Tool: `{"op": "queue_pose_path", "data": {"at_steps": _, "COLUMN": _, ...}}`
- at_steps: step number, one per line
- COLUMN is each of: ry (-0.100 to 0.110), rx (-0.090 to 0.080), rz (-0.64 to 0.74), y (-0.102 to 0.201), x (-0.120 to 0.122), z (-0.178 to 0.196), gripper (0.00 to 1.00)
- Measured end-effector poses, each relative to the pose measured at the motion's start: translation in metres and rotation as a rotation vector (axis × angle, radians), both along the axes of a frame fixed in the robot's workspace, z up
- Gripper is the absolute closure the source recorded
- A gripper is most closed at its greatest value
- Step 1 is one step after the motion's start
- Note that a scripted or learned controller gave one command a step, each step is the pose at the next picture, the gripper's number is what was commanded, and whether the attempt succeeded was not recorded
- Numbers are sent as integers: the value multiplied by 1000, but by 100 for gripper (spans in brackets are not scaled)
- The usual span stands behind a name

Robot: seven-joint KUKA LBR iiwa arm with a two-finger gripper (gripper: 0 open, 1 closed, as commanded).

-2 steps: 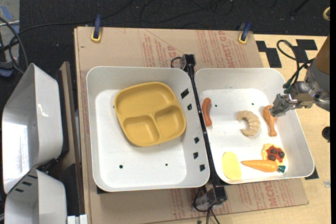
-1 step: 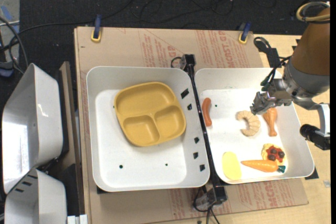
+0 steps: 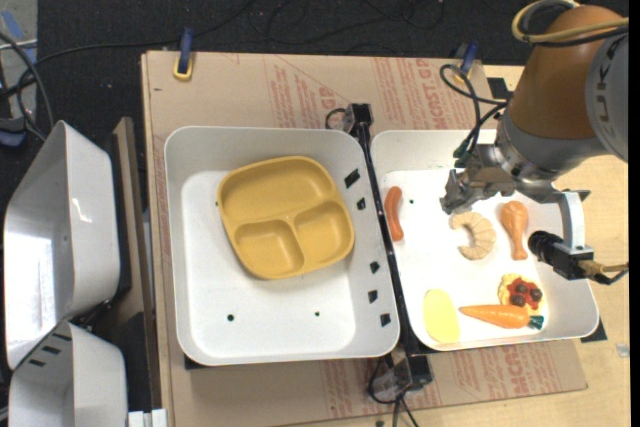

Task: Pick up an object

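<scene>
Brown cardboard covers the desk (image 3: 300, 80), which carries two white bins: the left bin (image 3: 190, 245) holds a yellow divided plate (image 3: 285, 215), the right bin (image 3: 410, 150) the toy food. Taking the croissant (image 3: 477, 234) as landmark, the hand (image 3: 462, 198) hovers just above its upper left; whether it is apart or together cannot be told. A sausage (image 3: 394, 212) lies to the croissant's left, a drumstick (image 3: 515, 223) to its right, a carrot (image 3: 493, 316) and a yellow slice (image 3: 440, 314) below. A good grasp likely means descending straight onto the croissant's middle, clear of the drumstick.
</scene>
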State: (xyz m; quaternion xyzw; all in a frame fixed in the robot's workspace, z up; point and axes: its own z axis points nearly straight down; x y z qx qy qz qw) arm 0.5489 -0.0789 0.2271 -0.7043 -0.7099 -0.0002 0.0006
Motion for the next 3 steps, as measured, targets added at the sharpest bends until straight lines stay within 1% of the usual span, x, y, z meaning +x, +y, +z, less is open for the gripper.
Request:
{"op": "queue_pose_path", "data": {"at_steps": 1, "ry": -2, "rx": 0, "rz": 1, "y": 51, "x": 28, "z": -8, "gripper": 100}}
{"op": "queue_pose_path", "data": {"at_steps": 2, "ry": -2, "rx": 0, "rz": 1, "y": 104, "x": 50, "z": -15, "gripper": 100}}
{"op": "queue_pose_path", "data": {"at_steps": 3, "ry": -4, "rx": 1, "rz": 1, "y": 155, "x": 73, "z": 3, "gripper": 100}}
